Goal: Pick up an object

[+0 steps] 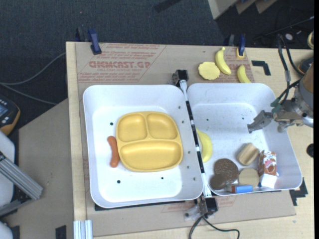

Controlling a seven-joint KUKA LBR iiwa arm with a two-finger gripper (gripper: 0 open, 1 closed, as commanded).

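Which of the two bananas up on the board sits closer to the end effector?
The right-hand banana, lying off the right bin's top edge. The other banana, beside the yellow disc, is farther from the end effector.

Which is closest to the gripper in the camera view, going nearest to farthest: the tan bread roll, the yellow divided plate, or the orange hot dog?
From the gripper, over the right bin:
1. Tan bread roll, just below it in the right bin.
2. Yellow divided plate, in the middle of the left bin.
3. Orange hot dog, beside the plate's far left edge.
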